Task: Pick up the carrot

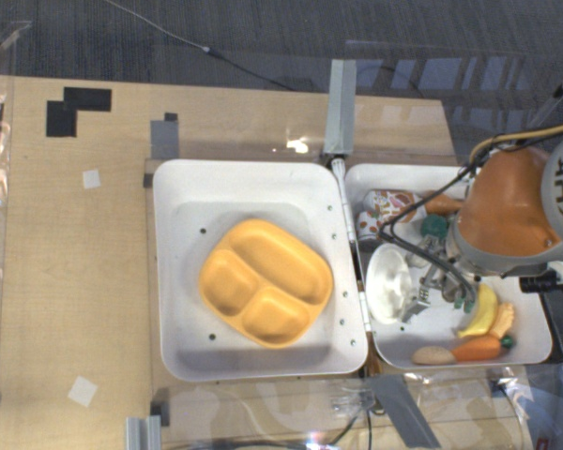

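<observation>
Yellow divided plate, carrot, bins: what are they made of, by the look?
Yellow divided plate: likely moulded plastic, semi-matte; uniform colour, soft rounded compartment ridges.
Carrot: probably a plastic toy; even orange, smooth surface, dark green stub at one end.
Left bin and right bin: seemingly thin formed plastic, white, slightly glossy; rounded corners, soft shading on the walls.

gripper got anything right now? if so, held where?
Nothing visibly held. The gripper sits over the right bin, near the white bowl. The carrot lies apart from it at the bin's near edge, beside the banana.
</observation>
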Motion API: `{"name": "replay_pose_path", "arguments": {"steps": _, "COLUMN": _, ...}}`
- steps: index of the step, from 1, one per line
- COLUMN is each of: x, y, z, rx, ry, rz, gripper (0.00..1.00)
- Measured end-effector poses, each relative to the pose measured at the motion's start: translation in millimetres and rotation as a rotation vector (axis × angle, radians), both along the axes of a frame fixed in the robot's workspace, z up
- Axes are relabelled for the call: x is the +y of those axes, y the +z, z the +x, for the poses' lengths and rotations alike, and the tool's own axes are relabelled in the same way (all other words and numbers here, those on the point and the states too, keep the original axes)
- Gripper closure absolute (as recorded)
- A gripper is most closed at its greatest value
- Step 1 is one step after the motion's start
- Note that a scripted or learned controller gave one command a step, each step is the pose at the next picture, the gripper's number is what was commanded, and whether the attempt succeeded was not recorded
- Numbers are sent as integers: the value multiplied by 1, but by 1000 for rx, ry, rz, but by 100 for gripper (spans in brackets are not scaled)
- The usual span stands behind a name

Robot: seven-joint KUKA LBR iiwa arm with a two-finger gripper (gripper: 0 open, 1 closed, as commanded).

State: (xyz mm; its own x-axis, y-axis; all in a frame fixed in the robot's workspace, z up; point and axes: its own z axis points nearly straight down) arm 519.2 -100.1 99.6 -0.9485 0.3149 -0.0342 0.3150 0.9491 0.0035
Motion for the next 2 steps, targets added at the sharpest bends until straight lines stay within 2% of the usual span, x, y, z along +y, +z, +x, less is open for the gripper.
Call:
{"name": "replay_pose_path", "arguments": {"steps": 1, "x": -34, "y": 27, "z": -30, "rx": 24, "ry": 288, "rz": -1, "gripper": 0}}
{"name": "replay_pose_path", "arguments": {"steps": 2, "x": -81, "y": 49, "z": 26, "rx": 22, "ry": 88, "rz": 3, "gripper": 0}}
